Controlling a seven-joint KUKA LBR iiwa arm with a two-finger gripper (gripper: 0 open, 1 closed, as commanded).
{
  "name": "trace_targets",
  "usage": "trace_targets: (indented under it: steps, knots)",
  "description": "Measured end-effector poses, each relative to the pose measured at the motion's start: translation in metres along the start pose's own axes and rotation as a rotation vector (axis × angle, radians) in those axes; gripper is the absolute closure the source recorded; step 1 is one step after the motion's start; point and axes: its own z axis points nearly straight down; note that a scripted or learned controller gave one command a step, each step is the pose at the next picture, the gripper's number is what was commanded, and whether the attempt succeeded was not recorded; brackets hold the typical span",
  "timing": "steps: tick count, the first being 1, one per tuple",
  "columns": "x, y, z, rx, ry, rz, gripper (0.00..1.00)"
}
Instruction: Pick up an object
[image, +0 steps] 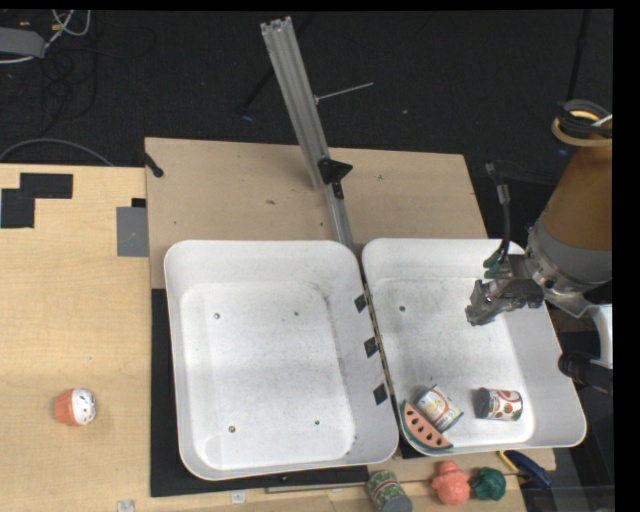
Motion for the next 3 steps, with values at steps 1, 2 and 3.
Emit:
trace_targets:
  steps: [1, 2, 3]
  knots:
    - [0.05, 0.006, 0.015, 0.002, -0.001, 0.001, 1.0]
    - [0.111, 0.008, 0.023, 0.003, -0.001, 0.0, 1.0]
    - [0.161, 0.013, 0.032, 0.003, -0.002, 0.001, 1.0]
